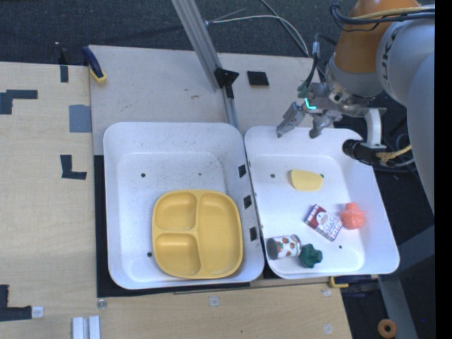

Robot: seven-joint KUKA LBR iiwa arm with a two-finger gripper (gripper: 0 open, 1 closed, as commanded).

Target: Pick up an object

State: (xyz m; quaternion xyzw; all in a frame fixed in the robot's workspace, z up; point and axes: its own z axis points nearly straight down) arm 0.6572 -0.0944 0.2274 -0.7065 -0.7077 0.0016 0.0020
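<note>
My gripper [302, 126] hangs above the far edge of the right bin [263, 154], its two fingers spread apart with nothing between them. Below it in that bin lie a yellow wedge-shaped object [306, 180], a small red-and-white packet [323, 222], an orange-pink ball-like toy [352, 216], a small can with a red-and-white label [283, 247] and a green toy [310, 257]. The yellow object is the nearest to the gripper, a little toward the front.
The left bin [127, 154] holds a yellow divided plate [197, 233]. A slanted metal pole [201, 37] rises behind the bins. Black cables run near the arm at the right bin's far right corner [360, 149].
</note>
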